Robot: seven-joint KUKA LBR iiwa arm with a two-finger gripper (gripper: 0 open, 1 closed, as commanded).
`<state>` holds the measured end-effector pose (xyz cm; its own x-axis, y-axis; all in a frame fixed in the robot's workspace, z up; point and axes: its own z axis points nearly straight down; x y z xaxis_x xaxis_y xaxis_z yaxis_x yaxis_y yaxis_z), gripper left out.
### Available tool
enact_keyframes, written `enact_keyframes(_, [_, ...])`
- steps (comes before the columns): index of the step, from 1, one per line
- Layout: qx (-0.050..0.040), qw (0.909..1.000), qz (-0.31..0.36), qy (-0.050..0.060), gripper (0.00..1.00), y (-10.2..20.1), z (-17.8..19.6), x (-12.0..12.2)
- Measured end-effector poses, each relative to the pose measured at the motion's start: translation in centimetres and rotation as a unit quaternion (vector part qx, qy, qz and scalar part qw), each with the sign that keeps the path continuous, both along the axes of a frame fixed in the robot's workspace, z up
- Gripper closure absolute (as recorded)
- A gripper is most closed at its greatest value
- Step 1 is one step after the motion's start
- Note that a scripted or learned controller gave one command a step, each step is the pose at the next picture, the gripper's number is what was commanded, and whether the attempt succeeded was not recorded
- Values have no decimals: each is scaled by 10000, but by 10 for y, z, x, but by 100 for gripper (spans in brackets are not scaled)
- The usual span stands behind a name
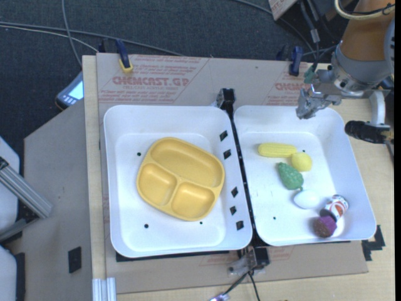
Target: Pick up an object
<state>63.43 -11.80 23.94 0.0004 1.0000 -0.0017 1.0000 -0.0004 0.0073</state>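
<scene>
Overhead view of the bench, with the right bin (351,143) taken as the landmark. The gripper (305,110) hangs over the far rim of this bin, toward its left corner, above the bin floor. Its two fingers appear close together and nothing sits between them, so it carries no object; how wide the gap is cannot be read at this size.

The candidate objects lie inside the right bin, toward its middle and near corner: a corn cob (277,150), a small yellow piece (302,162) just beside it, a green piece (291,177) touching or nearly touching the yellow one, a white egg-shaped piece (307,199), and a purple item (324,226) beside a red-and-white item (338,205). A yellow divided plate (180,179) rests in the neighbouring left bin.

Likely hazards: a straight descent from here meets the rim or bare floor. Among the crowded pieces, a finger may land on a neighbour and push the target away. Rounded pieces may also slip out as the fingers close.
</scene>
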Motion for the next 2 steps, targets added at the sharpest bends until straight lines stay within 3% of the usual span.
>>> enact_keyframes(1, [4,10000,7,5,100,0,40,1])
enact_keyframes(2, [17,10000,23,54,100,48,20,-8])
